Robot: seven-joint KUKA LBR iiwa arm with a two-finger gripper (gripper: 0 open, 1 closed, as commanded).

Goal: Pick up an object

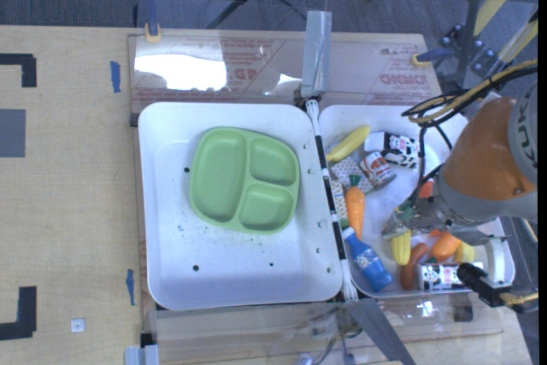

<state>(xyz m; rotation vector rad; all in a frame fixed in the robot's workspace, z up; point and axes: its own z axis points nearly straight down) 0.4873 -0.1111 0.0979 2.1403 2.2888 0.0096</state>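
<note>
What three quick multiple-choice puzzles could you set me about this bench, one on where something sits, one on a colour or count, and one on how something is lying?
1. Where is the green plate?
A. In the left bin
B. In the right bin
C. On the wooden bench outside the bins

2. How many compartments does the green plate have?
A. Two
B. Three
C. Five

3. How is the blue bottle lying?
A. Standing upright on the plate
B. On its side in the right bin
C. Balanced on the divider between the bins

Answers:
1. A, the plate rests on the floor of the left bin, far from the toys.
2. B, one large section and two smaller ones show.
3. B, it lies flat near the front left corner of the right bin, below the carrot, with the end effector just to its right.
</note>
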